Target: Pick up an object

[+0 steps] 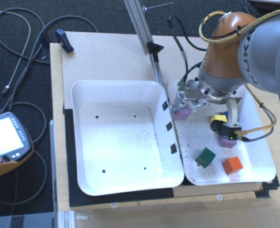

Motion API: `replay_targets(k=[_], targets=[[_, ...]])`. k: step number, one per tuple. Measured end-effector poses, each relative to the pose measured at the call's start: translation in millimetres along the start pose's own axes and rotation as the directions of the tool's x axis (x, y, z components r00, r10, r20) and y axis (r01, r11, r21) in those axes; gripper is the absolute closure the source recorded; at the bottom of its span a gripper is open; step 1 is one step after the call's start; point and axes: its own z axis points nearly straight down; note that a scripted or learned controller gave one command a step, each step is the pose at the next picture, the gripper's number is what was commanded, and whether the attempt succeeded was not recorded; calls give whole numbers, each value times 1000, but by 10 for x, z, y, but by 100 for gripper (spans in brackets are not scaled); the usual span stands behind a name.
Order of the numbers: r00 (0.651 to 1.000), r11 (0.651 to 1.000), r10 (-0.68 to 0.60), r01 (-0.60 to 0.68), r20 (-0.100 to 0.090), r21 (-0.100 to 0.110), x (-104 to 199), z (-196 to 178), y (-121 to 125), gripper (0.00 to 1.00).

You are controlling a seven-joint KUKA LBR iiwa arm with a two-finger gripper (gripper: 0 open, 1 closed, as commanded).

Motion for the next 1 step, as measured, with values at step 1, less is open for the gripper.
replay_targets(k=[1], targets=[[1000, 1000, 2, -2, 0, 15, 534, 51, -750, 100]])
